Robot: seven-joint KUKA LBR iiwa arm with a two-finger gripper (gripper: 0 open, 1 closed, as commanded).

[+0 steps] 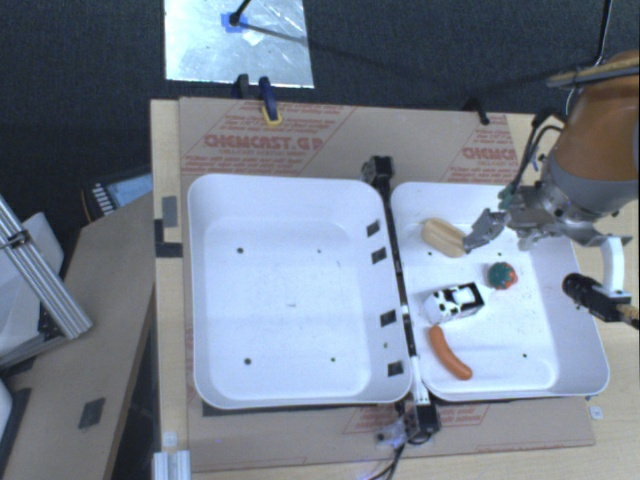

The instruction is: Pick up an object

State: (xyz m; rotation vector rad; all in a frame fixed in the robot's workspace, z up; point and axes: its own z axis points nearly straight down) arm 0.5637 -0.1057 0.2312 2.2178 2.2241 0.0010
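Note:
The right bin (575, 363) holds a tan bread roll (442, 235), a small red and green ball (502, 274), a black and white toy (455, 302) and an orange-red sausage (449, 353). The arm reaches in from the right with its orange band above the wrist. My gripper (488, 228) hangs over the back part of the right bin, just right of the roll and above the ball. Nothing shows in its grasp.
The left bin (200, 268) lies beside the right one, with black clips (378, 230) along the shared divider. A shiny metal sheet (238, 26) lies beyond the bench. A black part of the arm (590, 296) hangs over the right bin's right edge.

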